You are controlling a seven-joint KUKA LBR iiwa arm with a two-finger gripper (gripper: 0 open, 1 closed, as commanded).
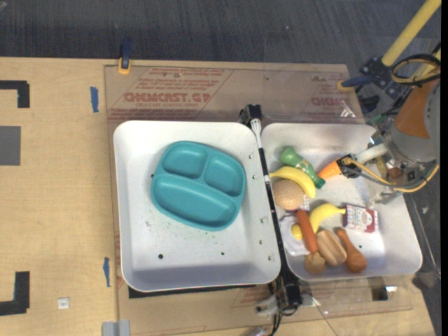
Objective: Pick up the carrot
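- My claw (386,177) hangs over the right bin (411,254), near its three o'clock wall; released or clenched, I cannot tell.
- The carrot (327,169) lies at my nine o'clock, on the bin floor.
- A banana (294,180) crowds its eight o'clock side, so the three o'clock side probably suits me better.

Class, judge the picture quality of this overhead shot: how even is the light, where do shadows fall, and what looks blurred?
Camera view: light is soft and even; the teal plate casts only a faint shadow on the left bin; the right bin is bright but not blown out; the carrot reads clearly though small; the arm at the right edge looks slightly soft.
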